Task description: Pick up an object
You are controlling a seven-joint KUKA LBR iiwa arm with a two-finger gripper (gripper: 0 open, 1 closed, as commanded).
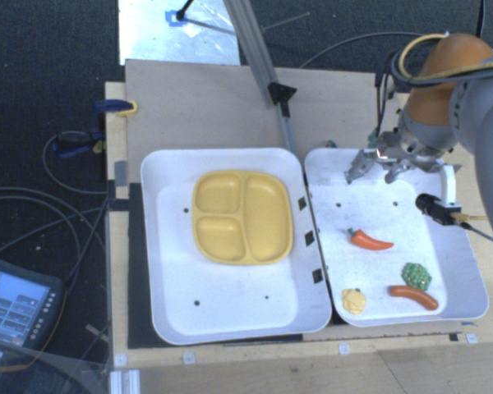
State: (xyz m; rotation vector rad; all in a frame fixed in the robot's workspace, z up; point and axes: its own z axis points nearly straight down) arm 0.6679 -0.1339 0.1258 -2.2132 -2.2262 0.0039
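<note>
Bench seen from above, with two white bins side by side. The left bin [230, 318] holds a yellow tray [241, 217] with three compartments, lying flat near the bin's middle. The right bin [468, 302] holds four small items. A chili [370, 240], orange-red with a green stem, lies near the bin's centre. A green broccoli [416, 275] sits toward the near right corner, and a sausage [412, 296] lies just in front of it, close to or touching it. A pale yellow piece [354, 300] rests near the front left corner of that bin, well apart from the chili.

The arm [468, 97] reaches in from the right, its orange band above the wrist. The gripper [370, 171] hangs over the far part of the right bin, well apart from all four items. Its fingers [355, 171] are spread, with nothing between them. A black fitting [437, 208] sits at the bin's right side, below the wrist.

A grey pole [255, 43] slants across the board behind the bins. Cables and a pendant [12, 306] lie on the dark floor at the left.
</note>
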